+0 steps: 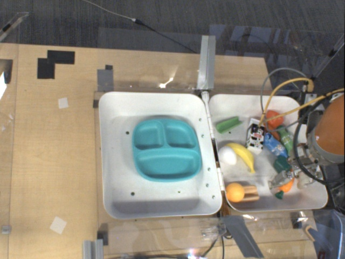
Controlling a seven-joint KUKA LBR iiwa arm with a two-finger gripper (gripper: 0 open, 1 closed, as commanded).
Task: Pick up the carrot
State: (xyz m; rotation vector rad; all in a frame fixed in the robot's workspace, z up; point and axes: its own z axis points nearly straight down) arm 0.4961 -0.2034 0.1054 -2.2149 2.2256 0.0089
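The carrot [287,186] lies near the front right corner of the right bin [307,204], orange with a green tip. The gripper [281,181] is down right at it, seemingly touching, but whether it pinches the carrot is impossible to tell. Further left lie a banana [243,155], a white egg [228,156], an orange [235,192] and a green pepper [228,124]. The left bin [113,198] holds a teal tray [166,149].

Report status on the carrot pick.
Gripper low in right bin, fingers unclear. Carrot right at its tip, grasp unconfirmed. Orange, banana to the left, apart from it.
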